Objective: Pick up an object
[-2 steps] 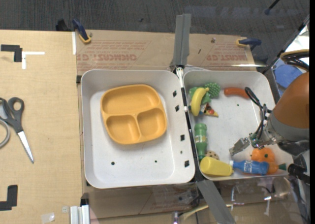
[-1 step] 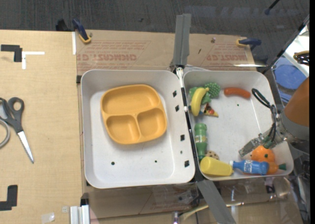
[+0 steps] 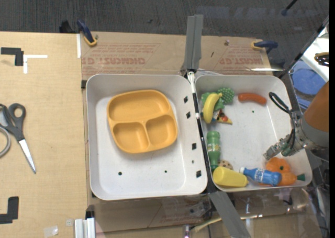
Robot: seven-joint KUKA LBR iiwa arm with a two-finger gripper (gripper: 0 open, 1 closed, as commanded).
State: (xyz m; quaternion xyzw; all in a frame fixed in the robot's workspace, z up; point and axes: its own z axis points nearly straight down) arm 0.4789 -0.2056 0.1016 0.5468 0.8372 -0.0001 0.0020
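Orange toy [image 3: 277,166] lies in the near right corner of the right bin [image 3: 246,127], touching the blue bottle [image 3: 260,176] on its left; it looks light, rigid and smooth-skinned, so a grip across its rounded middle seems soundest. Just right of it, the gripper [image 3: 276,149] hangs close above. Whether its jaws stand apart or closed cannot be told.
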